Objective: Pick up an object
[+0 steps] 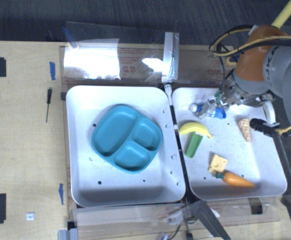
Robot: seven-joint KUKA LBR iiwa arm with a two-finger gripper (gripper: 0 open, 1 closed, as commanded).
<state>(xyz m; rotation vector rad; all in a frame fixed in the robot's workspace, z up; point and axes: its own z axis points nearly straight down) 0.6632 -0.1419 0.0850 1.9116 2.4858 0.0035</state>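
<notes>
I see the arm (265, 66) reaching in from the right, bent over the far part of the right bin (270, 184). The gripper (220, 100) is low near the far wall of this bin, just beside a small blue and white object (209, 110), maybe touching it. I cannot tell how the claw stands, because it is too small and partly hidden by the wrist.

In the same bin lie a yellow banana (195, 129), a green piece (193, 145) touching the banana, a cheese wedge (218, 163), an orange carrot (236, 180) just beside the cheese, and a beige shell-like thing (244, 129) near the right wall. The left bin (80, 179) holds a blue divided plate (127, 137).
</notes>
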